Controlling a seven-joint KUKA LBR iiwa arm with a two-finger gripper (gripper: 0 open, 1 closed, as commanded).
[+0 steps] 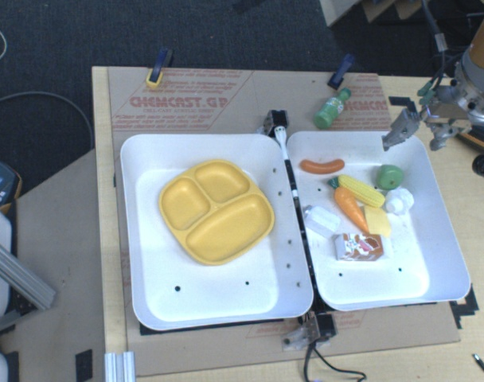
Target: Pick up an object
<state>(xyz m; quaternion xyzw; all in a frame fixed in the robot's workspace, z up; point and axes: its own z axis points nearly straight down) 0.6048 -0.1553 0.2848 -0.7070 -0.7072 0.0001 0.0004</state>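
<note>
The gripper [421, 130] is hovering over the far right corner of the right bin [445, 237], with its two fingers [399, 130] spread apart and nothing lying between them. It is sitting above the bin rim, apart from the contents below.

The candidate objects are all lying in the right bin. A green round object [390, 176] is resting nearest the gripper, toward the far right side. A white object [399, 203] is sitting just beside it on the near side. A corn cob [361, 190] is lying at a slant in the middle of the cluster, touching a carrot [350, 208] that is lying alongside it. A yellow block [377, 223] is sitting against the carrot's near end. A sausage [322, 165] is lying near the far left of this bin, apart from the cluster. A clear wrapped item [320, 218] is resting by the divider, and a small printed packet [358, 247] is lying just nearer the camera.

The left bin [146, 277] is holding a yellow divided plate [216, 211], set at a tilt to the bin walls.

Outside the bins, a green bottle [330, 110] is lying on the cardboard sheet [194, 98] beyond the right bin. Two clamps [157, 68] are gripping the far edge of the sheet.
</note>
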